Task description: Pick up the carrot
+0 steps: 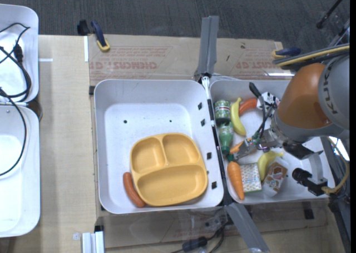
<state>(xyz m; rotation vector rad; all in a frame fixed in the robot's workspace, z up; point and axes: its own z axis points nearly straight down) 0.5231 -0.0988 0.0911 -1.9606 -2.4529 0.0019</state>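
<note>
The carrot (235, 180) lies in the right bin (311, 196) near its front left corner, orange, with its green top pointing away from the front edge. My gripper (251, 147) hangs low in the same bin, just above and to the right of the carrot's leafy end. A small orange piece (238, 147) sits right at the gripper's tip; whether it is held cannot be made out. The arm's orange band (300, 102) covers the bin's right middle.
Around the gripper lie a green bottle (223, 121), a banana (238, 117), a second yellow fruit (267, 160), a snack packet (251, 177) and a small carton (275, 179). The left bin (111, 135) holds a yellow divided plate (167, 168) and a sausage (132, 189).
</note>
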